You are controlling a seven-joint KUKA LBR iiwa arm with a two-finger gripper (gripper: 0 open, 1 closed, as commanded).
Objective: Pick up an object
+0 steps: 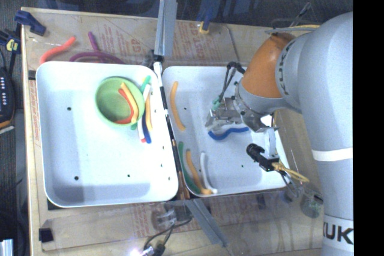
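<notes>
The gripper [223, 119] hangs over a blue curved piece [228, 133], probably light and slippery, best pinched at its middle.

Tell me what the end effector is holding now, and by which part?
It cannot be told. The end effector is low in the right bin, right above a blue curved piece, but no grasp is visible.
</notes>
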